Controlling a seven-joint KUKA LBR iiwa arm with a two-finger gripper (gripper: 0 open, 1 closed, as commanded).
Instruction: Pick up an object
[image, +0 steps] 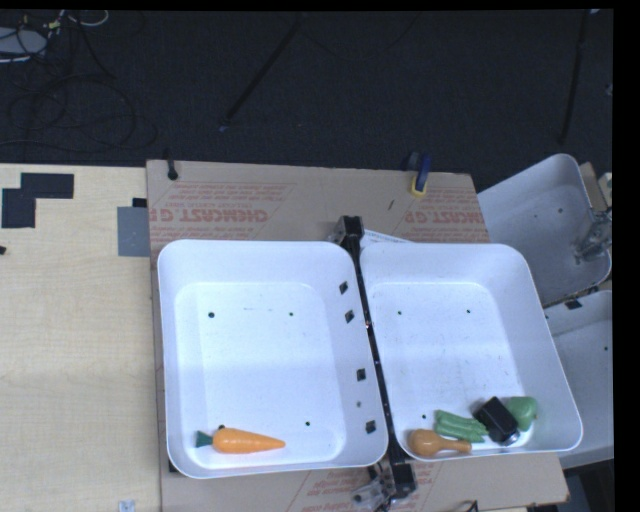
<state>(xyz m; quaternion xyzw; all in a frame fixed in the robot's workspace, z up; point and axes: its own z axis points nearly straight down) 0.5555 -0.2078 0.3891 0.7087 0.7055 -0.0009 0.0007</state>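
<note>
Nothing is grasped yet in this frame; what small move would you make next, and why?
Probably swing in over the left white bin and come down above the orange plastic carrot. It lies alone near that bin's front edge, whereas the black block, green pod and tan pear-shaped toy crowd together in the right bin's front corner.

The tabletop (70, 330), of light wood, is seen at 9 o'clock. A brown cardboard sheet (300, 205) is laid on it. Two white bins are placed on the cardboard, touching: the left bin (180, 300) and the right bin (530, 290).
</note>
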